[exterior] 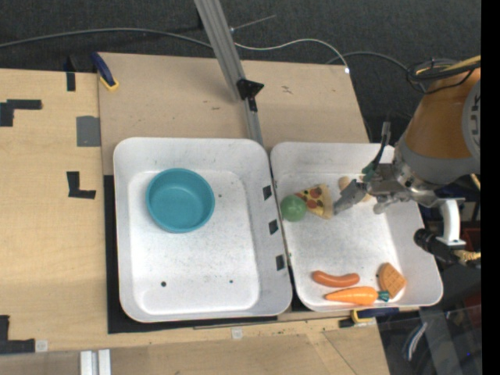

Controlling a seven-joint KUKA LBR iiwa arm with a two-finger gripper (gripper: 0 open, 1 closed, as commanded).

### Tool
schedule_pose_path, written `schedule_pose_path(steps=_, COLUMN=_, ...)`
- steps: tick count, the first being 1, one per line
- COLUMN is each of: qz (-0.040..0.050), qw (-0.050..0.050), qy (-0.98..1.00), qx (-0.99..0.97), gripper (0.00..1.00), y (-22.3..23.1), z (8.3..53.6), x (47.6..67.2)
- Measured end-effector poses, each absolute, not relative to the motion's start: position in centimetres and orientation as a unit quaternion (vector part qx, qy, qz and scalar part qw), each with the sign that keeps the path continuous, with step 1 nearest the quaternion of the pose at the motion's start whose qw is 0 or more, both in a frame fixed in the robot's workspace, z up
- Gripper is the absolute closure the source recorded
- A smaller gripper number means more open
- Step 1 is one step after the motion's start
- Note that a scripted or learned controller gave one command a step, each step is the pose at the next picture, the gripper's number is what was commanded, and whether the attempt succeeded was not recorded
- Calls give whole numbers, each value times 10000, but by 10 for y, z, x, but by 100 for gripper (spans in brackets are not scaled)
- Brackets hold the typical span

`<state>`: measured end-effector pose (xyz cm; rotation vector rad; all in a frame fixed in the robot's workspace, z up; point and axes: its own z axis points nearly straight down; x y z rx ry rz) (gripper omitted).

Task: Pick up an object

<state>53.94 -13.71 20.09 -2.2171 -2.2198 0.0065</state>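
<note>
Camera view: gripper (346, 197) low over right bin (406, 291), reaching left toward pizza-slice toy (316, 201) and green ball (294, 208) at bin's left side. Whether fingers are apart or together: cannot tell; nothing seen between them. Sausage (336, 278), carrot (351, 295), cracker (391, 280) lie at near edge. Blue bowl (180, 200) sits in left bin (133, 287).

Advice: centre over one toy, away from bin wall and neighbour, descend straight, close only once toy sits between fingers.

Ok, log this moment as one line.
gripper over right bin | beside pizza slice, green ball | nothing seen held | blue bowl in left bin
</note>
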Motion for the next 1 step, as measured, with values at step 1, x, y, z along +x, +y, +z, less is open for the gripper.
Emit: schedule_pose_path(steps=1, qz=26, qw=37, qy=-7075, qx=-7067, gripper=0, y=-134, z=136, x=538)
